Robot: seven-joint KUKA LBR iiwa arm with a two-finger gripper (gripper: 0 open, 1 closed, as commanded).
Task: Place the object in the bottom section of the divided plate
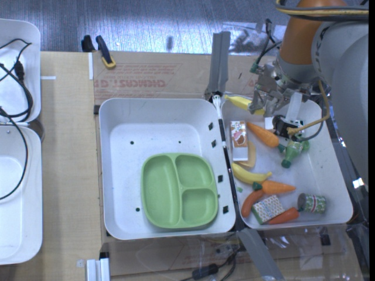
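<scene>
A green divided plate (153,215) lies in the left bin (117,157), toward its front. It has one long section on the left and two smaller ones on the right, all bare. My gripper (266,101) hangs over the back of the right bin (334,174), just right of a small yellow banana (239,103) and above an orange carrot (263,135). The wrist and cables hide its tip. Nothing is visibly held.
The right bin also holds a flat snack packet (238,140), a green bottle (291,151), a second banana (251,173), another carrot (276,187), a red pepper (251,202), a small patterned box (268,208) and a can (312,202). A divider wall (225,157) separates the bins.
</scene>
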